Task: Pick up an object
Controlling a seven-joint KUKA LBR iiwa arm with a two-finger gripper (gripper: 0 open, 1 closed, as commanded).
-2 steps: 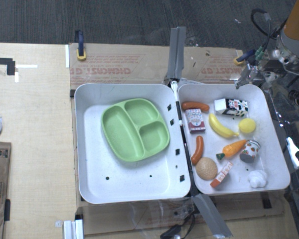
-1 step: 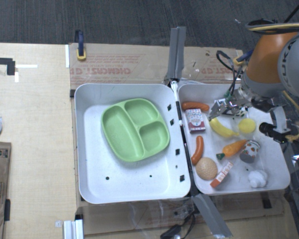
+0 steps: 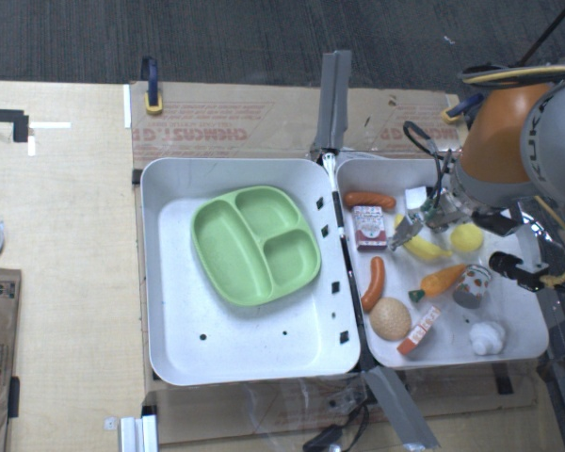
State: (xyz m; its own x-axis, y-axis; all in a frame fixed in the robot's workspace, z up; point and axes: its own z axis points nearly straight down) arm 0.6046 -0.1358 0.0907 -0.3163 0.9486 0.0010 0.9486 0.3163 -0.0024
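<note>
The worktop (image 3: pixel 56 299) is pale wood with brown cardboard at the back, and two white bins sit on it side by side.

The thing I am going for looks like the yellow banana (image 3: pixel 426 247). It lies in the right bin (image 3: pixel 523 342), near the middle, just under my fingers (image 3: pixel 416 222). My fingers hang low over its left end, close to it or maybe touching. I cannot tell how wide they are, and I see nothing held between them.

To do this well, I think I should come straight down over the fat middle of the banana, not its thin tip. It is smooth and curved, so it could slip or roll away. I should squeeze across its narrow side and lift slowly.

Close by are a round yellow lemon (image 3: pixel 467 238), an orange carrot (image 3: pixel 445 280) with a green top, and a small red and white packet (image 3: pixel 369 227). A red sausage (image 3: pixel 370 199) lies at the back and another sausage (image 3: pixel 374 282) lies nearer the front. There is a round tan bun (image 3: pixel 391 317) too. All look like hard, shiny toy food. They are crowded, so I might bump one.

The left bin (image 3: pixel 169 347) holds a soft green plate (image 3: pixel 254 244) with three parts.
</note>
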